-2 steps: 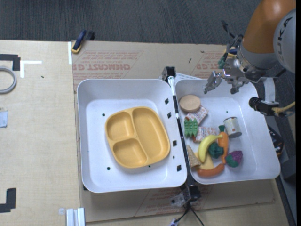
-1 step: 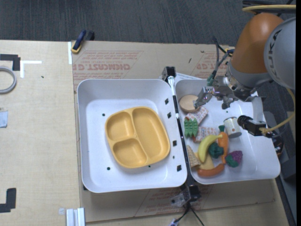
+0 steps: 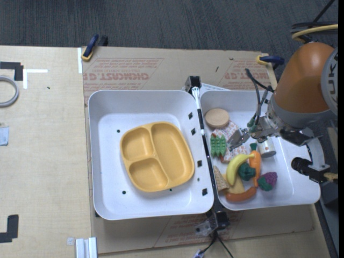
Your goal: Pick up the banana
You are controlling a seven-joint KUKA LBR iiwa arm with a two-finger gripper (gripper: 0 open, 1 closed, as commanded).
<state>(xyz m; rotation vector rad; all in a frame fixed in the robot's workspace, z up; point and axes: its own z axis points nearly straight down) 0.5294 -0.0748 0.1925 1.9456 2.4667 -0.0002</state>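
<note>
My tool [image 3: 243, 137] hangs in the right bin [image 3: 301, 195], in the right half of the frame, with its metal fingers slightly apart and nothing between them. The banana [image 3: 236, 166] lies just below and a little to the left of the tool in the picture, close but not touching as far as I can judge. Its long axis runs on a slant from lower left to upper right, with the upper end pointing towards my fingers. It is crowded: a green toy [image 3: 248, 172] sits against its right side, an orange piece [image 3: 255, 163] curves beside that, a purple grape cluster [image 3: 267, 180] lies further right, and a green studded block [image 3: 217, 145] stands to its upper left. I judge the coming move turns on dropping down-frame and closing across the banana's narrow width, not along its length. The yellow divided plate [image 3: 156, 156] in the left bin [image 3: 102, 144] plays no part.
</note>
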